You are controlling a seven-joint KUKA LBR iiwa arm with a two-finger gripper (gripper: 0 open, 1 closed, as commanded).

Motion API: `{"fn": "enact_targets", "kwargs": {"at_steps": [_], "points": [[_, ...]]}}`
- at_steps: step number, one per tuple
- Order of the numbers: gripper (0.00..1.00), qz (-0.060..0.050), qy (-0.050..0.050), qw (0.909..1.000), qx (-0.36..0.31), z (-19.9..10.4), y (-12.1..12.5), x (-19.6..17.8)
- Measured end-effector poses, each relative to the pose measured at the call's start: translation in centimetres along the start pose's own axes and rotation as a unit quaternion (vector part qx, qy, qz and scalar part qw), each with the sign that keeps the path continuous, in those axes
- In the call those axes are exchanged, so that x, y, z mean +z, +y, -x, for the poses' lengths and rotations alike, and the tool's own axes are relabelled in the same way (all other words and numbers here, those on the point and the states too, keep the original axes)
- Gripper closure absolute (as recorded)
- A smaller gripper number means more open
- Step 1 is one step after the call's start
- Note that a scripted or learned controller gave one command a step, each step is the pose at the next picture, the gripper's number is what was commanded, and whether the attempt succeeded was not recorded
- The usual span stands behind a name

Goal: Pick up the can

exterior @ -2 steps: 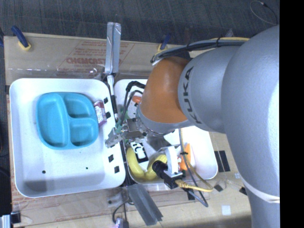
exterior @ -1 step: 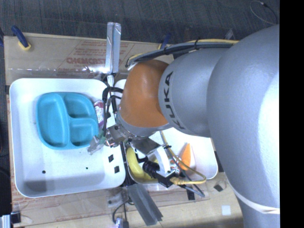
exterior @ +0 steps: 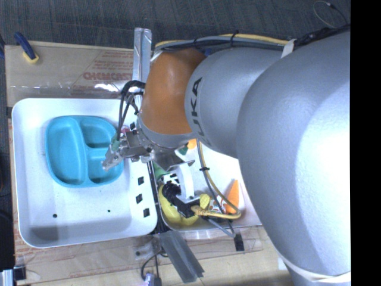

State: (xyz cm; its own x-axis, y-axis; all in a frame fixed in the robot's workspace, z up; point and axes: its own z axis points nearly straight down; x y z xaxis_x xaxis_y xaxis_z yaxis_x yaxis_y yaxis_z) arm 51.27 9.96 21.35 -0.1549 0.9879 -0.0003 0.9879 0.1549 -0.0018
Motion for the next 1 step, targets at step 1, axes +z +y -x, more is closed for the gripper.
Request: {"fn": "enact_targets", "kwargs": {"at_steps": [1], "points": [[0.0,0.001,0.003,0.9811,0.193,-2.79,4.68,10.99]]}}
